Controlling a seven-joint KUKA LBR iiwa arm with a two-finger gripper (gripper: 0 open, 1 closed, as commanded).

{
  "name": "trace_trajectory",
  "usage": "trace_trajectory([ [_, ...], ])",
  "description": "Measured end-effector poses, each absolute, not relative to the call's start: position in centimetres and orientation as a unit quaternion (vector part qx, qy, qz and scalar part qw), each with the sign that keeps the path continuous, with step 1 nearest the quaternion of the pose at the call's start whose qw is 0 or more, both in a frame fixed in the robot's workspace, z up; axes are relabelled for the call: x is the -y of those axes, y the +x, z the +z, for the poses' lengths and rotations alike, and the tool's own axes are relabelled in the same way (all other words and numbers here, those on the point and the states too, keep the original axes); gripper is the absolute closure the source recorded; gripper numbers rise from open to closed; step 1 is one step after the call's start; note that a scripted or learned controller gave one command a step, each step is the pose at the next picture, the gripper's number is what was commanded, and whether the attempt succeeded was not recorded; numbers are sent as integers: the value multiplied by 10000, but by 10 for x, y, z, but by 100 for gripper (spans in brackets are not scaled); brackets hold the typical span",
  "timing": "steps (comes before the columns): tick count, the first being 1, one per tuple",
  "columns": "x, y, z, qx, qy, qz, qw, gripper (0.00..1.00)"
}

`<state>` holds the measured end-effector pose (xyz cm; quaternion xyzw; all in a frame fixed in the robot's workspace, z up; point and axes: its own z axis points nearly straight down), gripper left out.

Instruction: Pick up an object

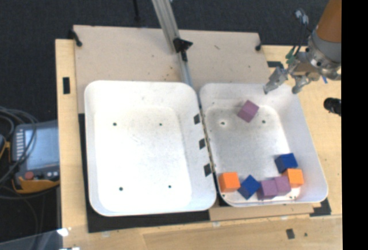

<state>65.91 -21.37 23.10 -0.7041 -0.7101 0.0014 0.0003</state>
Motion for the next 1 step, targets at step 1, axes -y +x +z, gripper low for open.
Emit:
trace_trajectory([
  [1, 210, 661, 189, 7103, -7039, 14, 2, 0],
])
